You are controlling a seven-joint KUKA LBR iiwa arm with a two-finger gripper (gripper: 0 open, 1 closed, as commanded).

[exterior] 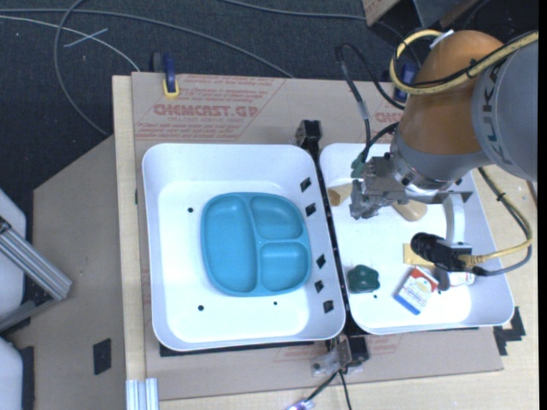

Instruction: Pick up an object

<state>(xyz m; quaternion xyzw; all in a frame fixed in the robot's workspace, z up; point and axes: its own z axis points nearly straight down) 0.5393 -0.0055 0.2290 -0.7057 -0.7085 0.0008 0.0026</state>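
My gripper (366, 205) hangs over the upper left part of the right bin (487, 306), under the grey and orange wrist. A small tan piece (335, 196) lies just left of it, near the divider between the bins. Another tan piece (416, 211) pokes out from beneath the wrist on the right. Lower in the same bin sit a dark green lump (363, 279) and a small red, white and blue box (415, 290). Nothing shows between the gripper's tips.
The left bin (171, 186) holds a blue divided plate (255, 243) in its middle. Black clips line the wall between the bins. Cardboard lies under both bins, and cables trail across the dark floor at the back.
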